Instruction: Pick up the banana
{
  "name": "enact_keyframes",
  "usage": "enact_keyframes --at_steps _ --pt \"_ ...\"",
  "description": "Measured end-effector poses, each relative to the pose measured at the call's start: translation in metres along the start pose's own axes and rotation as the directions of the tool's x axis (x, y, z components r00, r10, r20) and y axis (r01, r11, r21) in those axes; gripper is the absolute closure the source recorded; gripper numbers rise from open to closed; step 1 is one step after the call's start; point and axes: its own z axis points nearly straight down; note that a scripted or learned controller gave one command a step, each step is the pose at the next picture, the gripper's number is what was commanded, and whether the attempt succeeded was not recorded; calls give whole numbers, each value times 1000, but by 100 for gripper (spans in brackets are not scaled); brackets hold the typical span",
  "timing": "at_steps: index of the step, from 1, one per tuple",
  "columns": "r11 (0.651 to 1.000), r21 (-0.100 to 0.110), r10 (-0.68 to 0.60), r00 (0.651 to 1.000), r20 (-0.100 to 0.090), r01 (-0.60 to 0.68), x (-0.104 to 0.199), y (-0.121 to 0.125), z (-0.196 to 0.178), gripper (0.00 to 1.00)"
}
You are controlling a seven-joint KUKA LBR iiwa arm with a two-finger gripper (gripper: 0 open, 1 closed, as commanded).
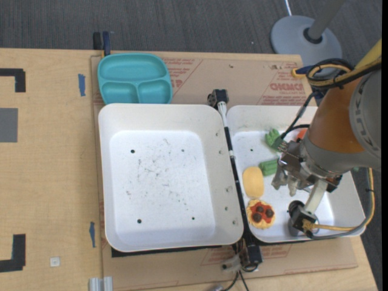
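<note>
1. Looking down from the camera view, the gripper (pixel 287 183) hangs over the right bin (pixel 345 214), just right of the banana (pixel 253 181); whether it is open I cannot tell.
2. The banana lies loose near the bin's left wall, a tart (pixel 261 214) just below it, probably the next reach.

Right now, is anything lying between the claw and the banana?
No. In the camera view only bare white floor of the right bin separates the claw from the banana. A green toy sits just above that gap.
</note>
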Motion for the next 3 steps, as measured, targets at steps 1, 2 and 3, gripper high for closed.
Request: enact_keyframes --at_steps 1,2,3 --pt "1000 0 -1 1000 0 1 1 0 -10 100" --pt "1000 -1 -3 1000 1 3 1 1 -19 100" --pt "1000 -2 -4 1000 1 4 2 1 -29 100"
